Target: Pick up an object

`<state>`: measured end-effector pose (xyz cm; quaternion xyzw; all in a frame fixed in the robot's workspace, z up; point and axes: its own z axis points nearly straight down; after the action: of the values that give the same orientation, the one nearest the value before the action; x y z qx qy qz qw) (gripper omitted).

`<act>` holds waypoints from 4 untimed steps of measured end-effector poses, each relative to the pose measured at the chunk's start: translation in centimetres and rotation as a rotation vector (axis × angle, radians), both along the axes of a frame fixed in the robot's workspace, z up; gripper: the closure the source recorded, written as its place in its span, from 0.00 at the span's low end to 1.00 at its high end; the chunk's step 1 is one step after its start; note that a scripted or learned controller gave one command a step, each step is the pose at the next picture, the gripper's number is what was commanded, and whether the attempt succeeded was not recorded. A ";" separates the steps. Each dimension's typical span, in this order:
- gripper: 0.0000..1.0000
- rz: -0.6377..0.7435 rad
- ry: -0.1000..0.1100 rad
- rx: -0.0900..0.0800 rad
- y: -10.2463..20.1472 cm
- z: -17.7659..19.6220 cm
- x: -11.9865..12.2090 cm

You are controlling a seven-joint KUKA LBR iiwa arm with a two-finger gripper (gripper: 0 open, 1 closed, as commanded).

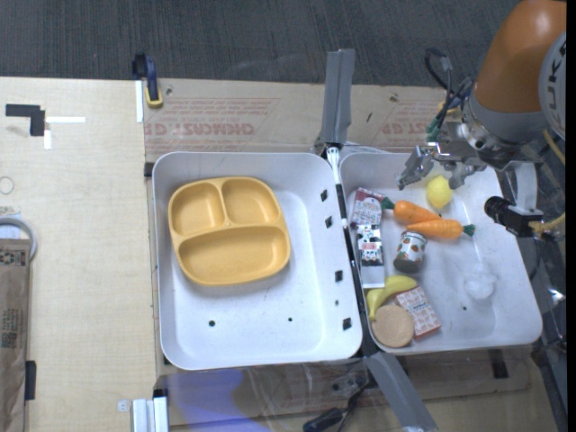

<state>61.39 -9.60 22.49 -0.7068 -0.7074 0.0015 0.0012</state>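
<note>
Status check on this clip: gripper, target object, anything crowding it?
Gripper above right bin's far end, nothing seen between fingers. Lemon just beside it. Two carrots crowd the lemon's near side.

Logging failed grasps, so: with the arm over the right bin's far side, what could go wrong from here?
The lemon lies touching a carrot, just below the tool; closing there could catch both or nudge the round lemon away. The rest of the right bin is crowded, so knocked items would likely bump neighbours.
</note>
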 end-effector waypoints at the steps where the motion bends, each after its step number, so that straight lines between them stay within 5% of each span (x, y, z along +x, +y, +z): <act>1: 0.00 0.037 -0.002 0.000 -2.2 -13.4 -1.5; 2: 0.00 0.100 -0.002 0.001 -4.7 -13.3 -7.4; 3: 1.00 0.097 -0.002 0.001 -4.8 -12.5 -7.4; 4: 1.00 0.193 -0.003 0.001 -6.2 -9.5 -6.0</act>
<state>55.37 -15.84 12.98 -0.6353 -0.7723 0.0001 0.0002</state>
